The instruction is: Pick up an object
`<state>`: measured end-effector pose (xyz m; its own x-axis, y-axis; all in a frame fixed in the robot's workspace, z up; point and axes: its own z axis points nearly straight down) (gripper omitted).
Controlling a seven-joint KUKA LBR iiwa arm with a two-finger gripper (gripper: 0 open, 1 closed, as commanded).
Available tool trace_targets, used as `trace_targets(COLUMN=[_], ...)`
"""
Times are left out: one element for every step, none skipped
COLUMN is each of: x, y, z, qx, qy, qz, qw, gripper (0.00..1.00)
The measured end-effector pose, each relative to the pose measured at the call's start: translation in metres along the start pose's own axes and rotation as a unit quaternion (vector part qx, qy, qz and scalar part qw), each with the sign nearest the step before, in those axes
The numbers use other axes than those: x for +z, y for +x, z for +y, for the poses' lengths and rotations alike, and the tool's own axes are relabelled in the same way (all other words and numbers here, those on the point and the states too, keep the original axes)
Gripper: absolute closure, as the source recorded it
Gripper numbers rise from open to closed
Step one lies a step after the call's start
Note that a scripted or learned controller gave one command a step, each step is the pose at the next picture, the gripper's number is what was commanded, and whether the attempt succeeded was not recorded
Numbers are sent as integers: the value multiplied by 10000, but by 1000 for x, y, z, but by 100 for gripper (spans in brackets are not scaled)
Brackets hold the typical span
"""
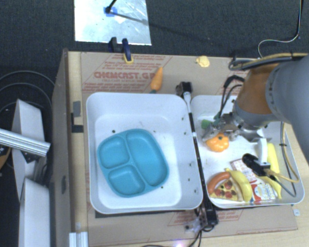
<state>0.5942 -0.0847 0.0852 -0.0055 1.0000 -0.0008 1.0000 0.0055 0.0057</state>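
The gripper [216, 130] hung low over the upper left part of the right bin [205, 163], at the end of the grey arm [291, 89] that reached in from the right. How wide it stood could not be told, because its metal end was seen from above against the clutter, and nothing could be made out in its hold.

The likeliest thing to take was the small orange toy fruit [218, 144]. It lay on the bin floor just below the gripper in the camera view, a little toward the near edge of the bench, touching it or very nearly so. It looked roughly round, so no long axis seemed to favour one closing direction over another.

A small green piece [206, 122] sat just beside the gripper on its far left. The banana [242, 185] and the pizza slice [220, 185] lay together near the bin's front wall, well apart from the gripper. By this reading, the coming move called for a short shift toward the front before closing.
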Motion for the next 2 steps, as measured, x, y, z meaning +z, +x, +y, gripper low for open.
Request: trace_targets(x=[-10, -105], y=[0, 61], z=[-1, -24], qx=[6, -22], qy=[10, -7], qz=[7, 16], qw=[10000, 10000], gripper=[100, 100])
